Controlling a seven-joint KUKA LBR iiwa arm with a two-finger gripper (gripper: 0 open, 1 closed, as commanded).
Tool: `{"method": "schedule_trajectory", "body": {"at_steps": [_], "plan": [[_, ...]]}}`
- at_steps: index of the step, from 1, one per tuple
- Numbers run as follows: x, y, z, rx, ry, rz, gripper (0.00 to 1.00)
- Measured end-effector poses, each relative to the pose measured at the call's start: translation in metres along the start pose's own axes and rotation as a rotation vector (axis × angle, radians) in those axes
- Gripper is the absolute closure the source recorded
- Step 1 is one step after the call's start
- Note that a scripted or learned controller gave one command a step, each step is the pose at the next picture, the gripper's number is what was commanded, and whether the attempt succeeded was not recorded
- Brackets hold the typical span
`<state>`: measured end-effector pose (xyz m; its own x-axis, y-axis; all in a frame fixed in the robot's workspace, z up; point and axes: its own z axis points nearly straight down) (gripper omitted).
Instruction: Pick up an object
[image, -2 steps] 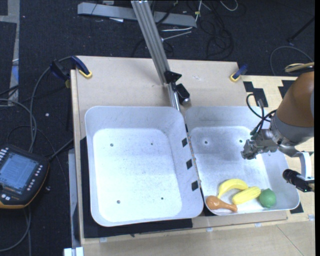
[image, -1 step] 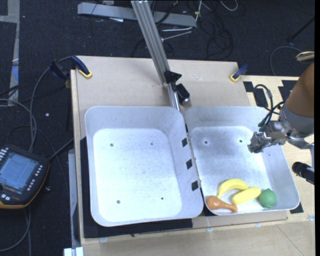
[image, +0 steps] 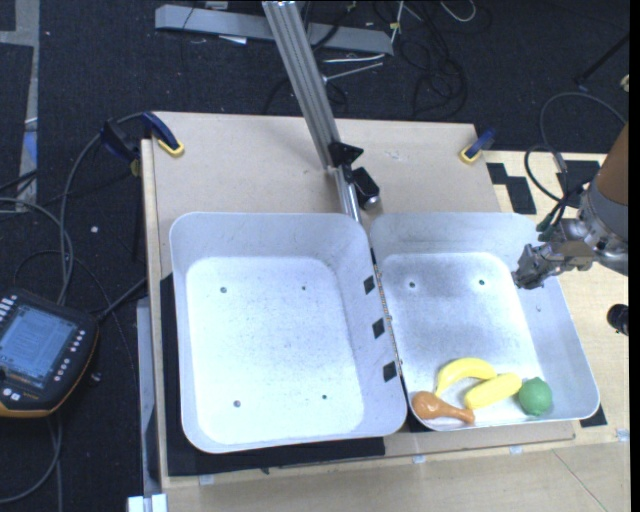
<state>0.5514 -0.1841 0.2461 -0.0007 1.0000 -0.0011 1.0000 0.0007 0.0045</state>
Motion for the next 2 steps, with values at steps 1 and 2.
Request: {"method": "schedule_trajectory", "body": {"at_steps": [1, 2], "plan": [[0.049, 0.007, 0.009, 0.005, 0.002, -0.004, 1.0], [0.099, 0.026, 0.001, 0.004, 0.002, -0.004, 1.0]]}}
